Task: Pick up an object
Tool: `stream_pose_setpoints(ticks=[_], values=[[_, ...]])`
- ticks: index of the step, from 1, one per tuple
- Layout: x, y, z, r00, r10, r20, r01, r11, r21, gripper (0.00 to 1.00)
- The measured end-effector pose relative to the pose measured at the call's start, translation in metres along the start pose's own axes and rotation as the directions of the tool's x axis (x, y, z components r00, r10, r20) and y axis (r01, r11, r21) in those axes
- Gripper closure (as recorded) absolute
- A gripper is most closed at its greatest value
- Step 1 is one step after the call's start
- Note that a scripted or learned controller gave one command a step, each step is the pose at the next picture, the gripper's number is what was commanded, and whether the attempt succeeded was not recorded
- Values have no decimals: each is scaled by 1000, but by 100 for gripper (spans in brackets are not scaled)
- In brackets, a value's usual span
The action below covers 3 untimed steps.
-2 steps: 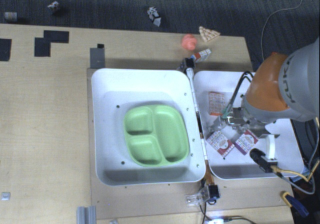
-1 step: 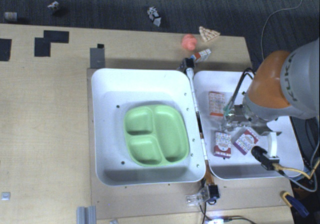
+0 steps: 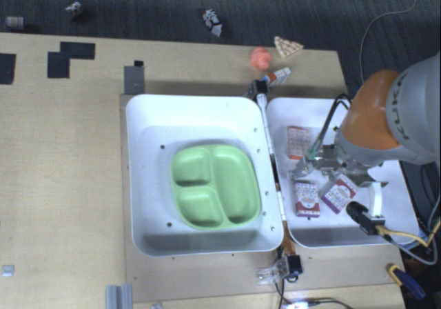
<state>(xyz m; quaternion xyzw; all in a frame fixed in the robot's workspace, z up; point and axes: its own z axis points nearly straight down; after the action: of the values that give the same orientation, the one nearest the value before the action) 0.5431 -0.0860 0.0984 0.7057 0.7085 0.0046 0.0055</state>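
A green divided tray (image 3: 215,187) fills my left bin (image 3: 145,163). In the right bin (image 3: 396,232), one small packet (image 3: 298,141) lies near the far edge and two more (image 3: 307,199) (image 3: 338,196) sit just beneath my gripper (image 3: 324,166). I cannot tell how my gripper stands.

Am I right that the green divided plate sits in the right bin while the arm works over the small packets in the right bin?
Not quite. The camera view shows the green divided plate in the left bin, not the right one. The rest holds: the arm is over the small packets in the right bin.
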Motion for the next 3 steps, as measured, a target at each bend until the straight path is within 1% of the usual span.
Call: stream_pose_setpoints(ticks=[1, 2, 3], values=[[1, 1, -11, 1000, -2, 0, 2, 1000, -3, 100], [1, 1, -10, 1000, -2, -1, 2, 1000, -3, 0], [2, 3, -21, 1000, -4, -1, 4, 1000, -6, 100]])
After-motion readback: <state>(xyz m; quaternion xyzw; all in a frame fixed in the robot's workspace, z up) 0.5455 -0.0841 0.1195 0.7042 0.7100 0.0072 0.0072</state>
